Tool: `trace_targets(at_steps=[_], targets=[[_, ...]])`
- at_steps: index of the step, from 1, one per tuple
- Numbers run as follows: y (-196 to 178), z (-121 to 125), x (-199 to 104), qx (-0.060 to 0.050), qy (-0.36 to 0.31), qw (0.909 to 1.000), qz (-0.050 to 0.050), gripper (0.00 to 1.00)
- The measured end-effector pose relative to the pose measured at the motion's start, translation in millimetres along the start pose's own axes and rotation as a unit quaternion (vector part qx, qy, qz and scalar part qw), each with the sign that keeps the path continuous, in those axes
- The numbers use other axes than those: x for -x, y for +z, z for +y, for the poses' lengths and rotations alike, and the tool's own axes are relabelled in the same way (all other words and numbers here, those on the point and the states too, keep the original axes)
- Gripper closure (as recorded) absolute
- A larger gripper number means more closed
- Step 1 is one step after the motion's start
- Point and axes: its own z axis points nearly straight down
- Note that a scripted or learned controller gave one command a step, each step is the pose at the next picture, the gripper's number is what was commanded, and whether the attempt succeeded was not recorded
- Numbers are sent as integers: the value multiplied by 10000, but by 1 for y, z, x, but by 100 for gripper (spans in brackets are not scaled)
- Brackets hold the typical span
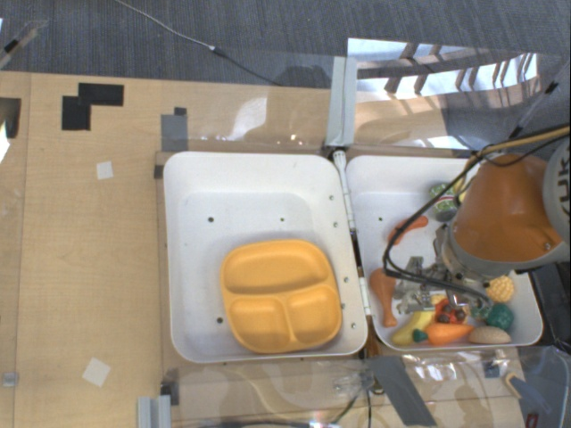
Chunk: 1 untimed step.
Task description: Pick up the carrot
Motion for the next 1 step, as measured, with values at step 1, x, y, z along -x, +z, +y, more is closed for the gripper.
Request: trace_targets(at_steps=[1], targets=[[-75, 78, 52, -6, -1076, 9942, -95, 100]])
